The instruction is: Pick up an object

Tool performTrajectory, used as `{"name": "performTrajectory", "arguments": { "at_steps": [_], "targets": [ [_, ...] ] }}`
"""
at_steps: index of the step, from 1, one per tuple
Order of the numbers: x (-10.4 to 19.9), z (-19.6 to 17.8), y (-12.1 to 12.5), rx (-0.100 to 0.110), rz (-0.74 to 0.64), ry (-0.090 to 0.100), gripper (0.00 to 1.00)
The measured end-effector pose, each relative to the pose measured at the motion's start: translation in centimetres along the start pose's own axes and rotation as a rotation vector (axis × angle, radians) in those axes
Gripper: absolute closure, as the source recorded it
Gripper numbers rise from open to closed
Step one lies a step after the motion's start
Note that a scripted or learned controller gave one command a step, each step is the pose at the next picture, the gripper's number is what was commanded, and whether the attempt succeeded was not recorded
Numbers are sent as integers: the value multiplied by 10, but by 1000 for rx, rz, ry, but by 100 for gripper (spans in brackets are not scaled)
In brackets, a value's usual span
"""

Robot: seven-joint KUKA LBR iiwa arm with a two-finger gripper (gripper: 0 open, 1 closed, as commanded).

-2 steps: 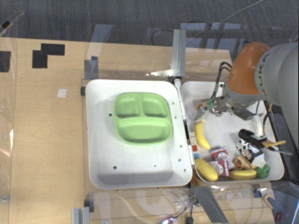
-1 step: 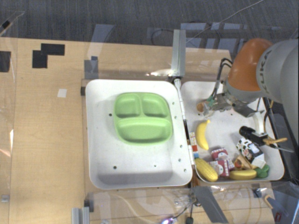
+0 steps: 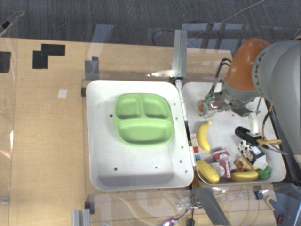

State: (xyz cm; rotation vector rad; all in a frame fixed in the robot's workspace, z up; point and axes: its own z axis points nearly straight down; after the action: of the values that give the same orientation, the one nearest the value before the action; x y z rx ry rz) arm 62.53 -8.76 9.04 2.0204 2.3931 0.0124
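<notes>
Arm: the grey arm with its orange band (image 3: 245,62) reaches in from the right and bends down over the far end of the right bin (image 3: 225,126), likely lining up on something there.
Claw: the claw (image 3: 210,103) sits low near the bin's far left corner; whether it is wide, narrow or holding anything cannot be told from this view.
Nearest object: a small brownish thing just beside the claw is too blurred to name.
Banana: a smooth, curved yellow banana (image 3: 203,135) lies loose on the bin floor, a little nearer the camera than the claw and apart from it.
Corn: a bumpy yellow corn cob (image 3: 207,171) rests against the near left corner.
Clutter: small toy pieces, red, white, black and green, crowd the near end, touching one another; these look harder to single out.
Left bin: the left bin (image 3: 101,173) carries a glossy green divided plate (image 3: 143,118), flat, with three compartments.
Counter: pale wood-look counter (image 3: 47,140) under both bins.
Task state: judged not yet done.
</notes>
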Motion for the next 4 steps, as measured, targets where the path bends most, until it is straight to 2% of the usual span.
{"name": "performTrajectory", "arguments": {
  "at_steps": [1, 2, 3, 4],
  "targets": [
    [-8, -56, -15, 5, 82, 0, 100],
    [-8, -56, -15, 6, 82, 0, 0],
    [-5, -1, -48, -4, 13, -1, 0],
    [12, -2, -67, -8, 54, -3, 0]
  ]
}}
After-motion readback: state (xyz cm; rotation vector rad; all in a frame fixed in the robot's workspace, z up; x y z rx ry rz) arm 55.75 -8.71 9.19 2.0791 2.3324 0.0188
